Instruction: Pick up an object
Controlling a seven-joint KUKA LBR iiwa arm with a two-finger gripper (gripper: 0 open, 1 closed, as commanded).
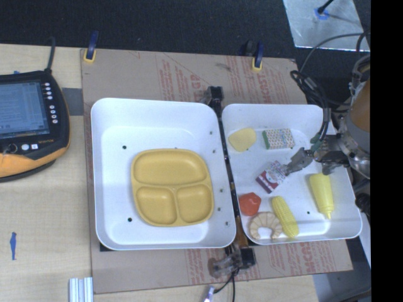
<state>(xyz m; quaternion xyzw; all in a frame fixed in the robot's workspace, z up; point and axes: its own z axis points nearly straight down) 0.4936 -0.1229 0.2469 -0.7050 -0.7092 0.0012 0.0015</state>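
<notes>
The right bin [286, 111] holds several small objects. Among them are a pale yellow round piece [242, 139], a speckled green and white block [278, 138], a red and white packet [272, 176] and a red lump [250, 203]. A yellow corn cob [284, 216], a beige curled piece [264, 225] and a yellow bottle-shaped toy [321, 194] lie nearer the front. My gripper [313, 162] hangs over the bin's right half, open, with nothing between its fingers. One grey finger [298, 162] points down-left at the packet's upper right corner. The yellow toy lies just below the gripper.
The left bin [113, 115] holds a yellow divided plate [171, 186]. A teach pendant with a screen [28, 121] lies on the bench at the far left. Cables [315, 83] run behind the right bin. Clamps [257, 54] pin the cardboard at the back.
</notes>
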